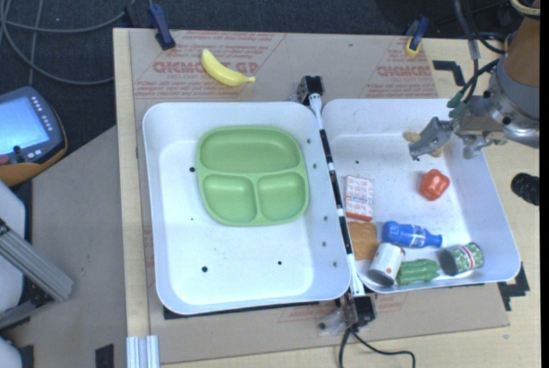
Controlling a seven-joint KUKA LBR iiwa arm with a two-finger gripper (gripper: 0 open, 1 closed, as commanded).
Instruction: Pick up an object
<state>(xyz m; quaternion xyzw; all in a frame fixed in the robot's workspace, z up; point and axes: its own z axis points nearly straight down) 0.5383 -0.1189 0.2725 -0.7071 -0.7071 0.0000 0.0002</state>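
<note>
Hovering metal fingers, glossy rounded red pepper, smooth white bin

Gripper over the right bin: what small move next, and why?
Probably lower the gripper towards the small red rounded object. It lies apart from the other items in the right white bin, just below the gripper, while the rest crowd the near corner.

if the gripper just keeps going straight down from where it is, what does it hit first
Probably the bare floor of the right bin: the gripper hangs above open white surface, and the red object lies slightly nearer the camera, though depth is hard to judge.
</note>
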